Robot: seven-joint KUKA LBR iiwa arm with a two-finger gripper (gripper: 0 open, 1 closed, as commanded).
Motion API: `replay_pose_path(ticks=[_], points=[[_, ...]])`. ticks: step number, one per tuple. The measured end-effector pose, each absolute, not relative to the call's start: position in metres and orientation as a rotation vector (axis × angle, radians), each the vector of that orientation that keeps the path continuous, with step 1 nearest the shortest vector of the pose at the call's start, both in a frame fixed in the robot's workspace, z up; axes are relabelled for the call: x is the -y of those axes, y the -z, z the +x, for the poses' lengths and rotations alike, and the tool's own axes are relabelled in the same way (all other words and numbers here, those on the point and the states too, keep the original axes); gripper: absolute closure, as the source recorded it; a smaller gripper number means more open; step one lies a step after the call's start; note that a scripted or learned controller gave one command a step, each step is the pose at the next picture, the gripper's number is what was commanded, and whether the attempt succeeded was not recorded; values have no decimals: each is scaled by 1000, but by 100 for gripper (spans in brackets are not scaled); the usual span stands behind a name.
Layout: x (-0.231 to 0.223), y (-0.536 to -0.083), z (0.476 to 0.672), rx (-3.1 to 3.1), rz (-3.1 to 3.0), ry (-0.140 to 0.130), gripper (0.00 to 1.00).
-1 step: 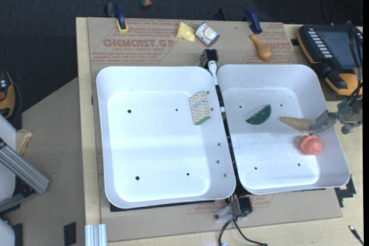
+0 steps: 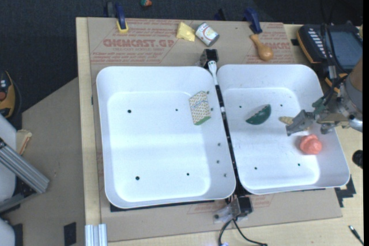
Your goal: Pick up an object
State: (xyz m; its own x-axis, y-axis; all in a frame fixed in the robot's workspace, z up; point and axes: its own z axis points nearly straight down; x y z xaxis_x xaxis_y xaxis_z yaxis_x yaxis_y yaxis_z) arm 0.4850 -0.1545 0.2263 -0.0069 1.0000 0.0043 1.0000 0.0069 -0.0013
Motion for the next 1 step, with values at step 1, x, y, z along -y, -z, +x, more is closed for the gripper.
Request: replay_pose_path(ticks=[1], points=[[83,-216,479,2225,-2210,0,0]])
